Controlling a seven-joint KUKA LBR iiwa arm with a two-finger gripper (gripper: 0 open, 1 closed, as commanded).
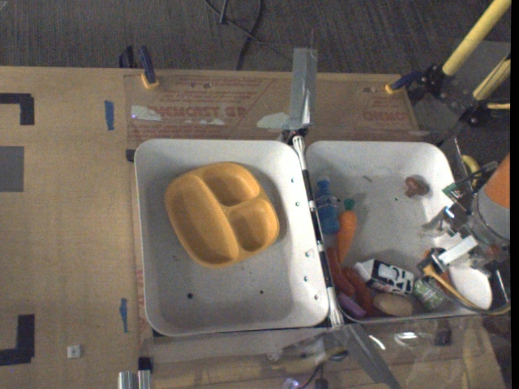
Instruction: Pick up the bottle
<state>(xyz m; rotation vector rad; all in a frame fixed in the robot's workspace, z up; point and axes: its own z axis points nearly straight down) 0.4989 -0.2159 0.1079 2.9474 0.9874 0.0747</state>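
We find the bottle (388,275), white with a dark label, lying on its side near the front edge of the right bin (381,167). It is hemmed in by a carrot (347,230) and a tan lump (394,305). The gripper (454,243) hangs by the bin's right edge, near the bottle but apart from it. The clutter there hides whether it is spread or closed, so we cannot tell. It perhaps waits there because the bottle's right end seems the least crowded.
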